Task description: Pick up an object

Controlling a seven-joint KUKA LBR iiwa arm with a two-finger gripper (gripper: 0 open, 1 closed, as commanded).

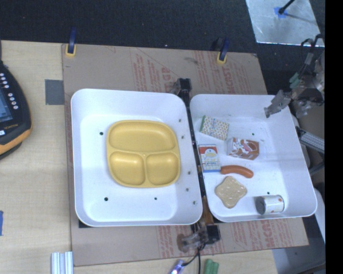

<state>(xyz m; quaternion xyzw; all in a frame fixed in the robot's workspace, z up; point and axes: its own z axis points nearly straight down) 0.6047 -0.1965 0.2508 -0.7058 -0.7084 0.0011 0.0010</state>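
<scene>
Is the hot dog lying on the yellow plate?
No, the hot dog lies in the right bin, between the packets and the toast; the yellow plate sits in the left bin.

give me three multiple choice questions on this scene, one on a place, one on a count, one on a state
1. Where does the yellow divided plate lie?
A. in the left bin
B. in the right bin
C. on the bare bench

2. How many compartments does that plate have?
A. two
B. three
C. five

3. How does the small can sit in the right bin?
A. upright
B. on its side
C. on top of the toast slice

Answers:
1. A: the plate sits in the middle of the left bin.
2. B: one long section lies above two smaller ones.
3. B: its round end faces sideways near the bin's front right corner, apart from the toast slice.
</scene>
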